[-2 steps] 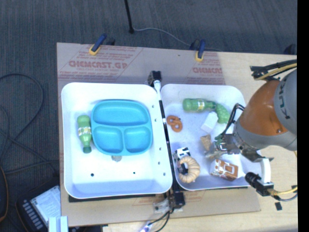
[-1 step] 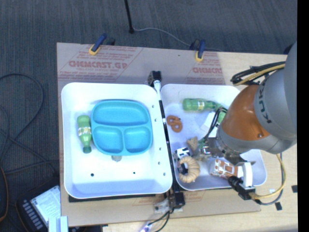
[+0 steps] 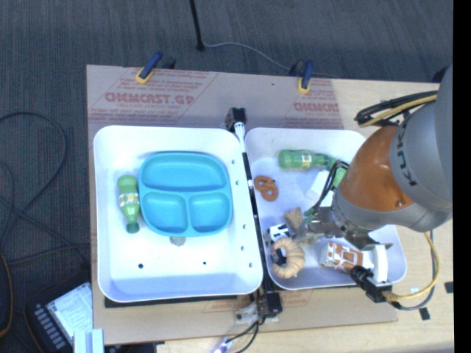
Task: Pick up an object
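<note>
Two clamps, one blue-handled (image 3: 150, 66) and one yellow-tipped (image 3: 305, 77), grip the far edge of the cardboard sheet (image 3: 169, 98). A black cable (image 3: 197, 20) crosses the grey carpet (image 3: 59, 35).

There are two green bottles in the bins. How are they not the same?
The bottle in the left bin lies up-and-down in the picture, beside the blue tray; the bottle in the right bin lies sideways near the far wall. The left-bin bottle sits far from the arm; the right-bin bottle lies close to the arm's orange band. Both are green, lying flat, and about the same size.
</note>
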You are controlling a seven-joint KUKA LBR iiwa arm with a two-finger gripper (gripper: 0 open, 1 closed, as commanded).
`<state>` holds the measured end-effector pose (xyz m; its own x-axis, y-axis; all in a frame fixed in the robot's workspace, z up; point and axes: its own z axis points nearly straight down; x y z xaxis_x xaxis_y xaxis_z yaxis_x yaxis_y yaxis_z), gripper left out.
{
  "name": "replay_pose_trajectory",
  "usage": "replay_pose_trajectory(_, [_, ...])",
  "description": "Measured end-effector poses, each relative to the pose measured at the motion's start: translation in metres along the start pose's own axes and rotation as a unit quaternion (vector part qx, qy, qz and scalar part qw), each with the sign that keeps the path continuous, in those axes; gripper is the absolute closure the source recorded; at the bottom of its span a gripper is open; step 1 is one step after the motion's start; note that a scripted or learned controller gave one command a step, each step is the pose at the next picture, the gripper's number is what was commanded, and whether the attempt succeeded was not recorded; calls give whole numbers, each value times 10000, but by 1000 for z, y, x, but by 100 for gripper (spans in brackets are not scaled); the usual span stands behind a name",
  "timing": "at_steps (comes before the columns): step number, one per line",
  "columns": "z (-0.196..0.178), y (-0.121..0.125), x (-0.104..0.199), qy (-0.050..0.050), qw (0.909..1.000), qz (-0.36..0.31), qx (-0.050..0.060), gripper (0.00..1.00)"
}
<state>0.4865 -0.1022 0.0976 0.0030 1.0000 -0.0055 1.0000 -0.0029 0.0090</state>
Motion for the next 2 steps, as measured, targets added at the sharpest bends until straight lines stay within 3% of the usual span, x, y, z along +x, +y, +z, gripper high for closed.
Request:
replay_pose_trajectory(1, [0,0,-2,-22,10000,12,-9,0])
replay_pose_trajectory(2, [-10,0,-1,-8,10000,6,4,100])
